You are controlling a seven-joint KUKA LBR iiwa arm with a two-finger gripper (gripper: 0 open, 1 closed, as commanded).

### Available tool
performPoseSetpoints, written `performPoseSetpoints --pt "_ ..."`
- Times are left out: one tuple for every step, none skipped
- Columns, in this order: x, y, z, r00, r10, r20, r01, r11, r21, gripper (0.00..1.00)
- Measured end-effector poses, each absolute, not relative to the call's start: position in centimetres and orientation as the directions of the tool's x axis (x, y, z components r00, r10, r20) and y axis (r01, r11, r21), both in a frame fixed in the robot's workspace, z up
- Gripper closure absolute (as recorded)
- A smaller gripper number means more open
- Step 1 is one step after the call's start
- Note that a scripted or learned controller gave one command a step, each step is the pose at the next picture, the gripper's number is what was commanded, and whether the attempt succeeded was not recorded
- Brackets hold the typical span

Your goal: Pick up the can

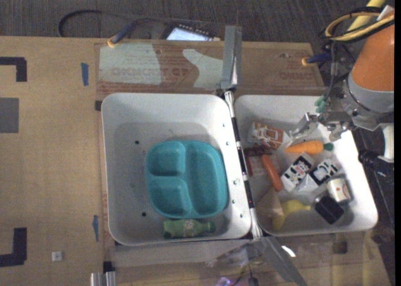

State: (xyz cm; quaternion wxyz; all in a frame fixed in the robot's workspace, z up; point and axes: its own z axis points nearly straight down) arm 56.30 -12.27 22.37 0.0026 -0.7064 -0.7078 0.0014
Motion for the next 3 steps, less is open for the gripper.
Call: performPoseSetpoints --pt "53.6 -20.0 12.8 0.098 0.995 0.001 0.995 -0.098 -0.001 0.0" --pt "50.2 -18.8 10.8 0.193 0.981 -0.007 0.979 -0.193 0.065 0.0" --pt "50.4 -18.4 11.7 0.189 0.982 0.0 0.98 -0.189 0.06 1.0"
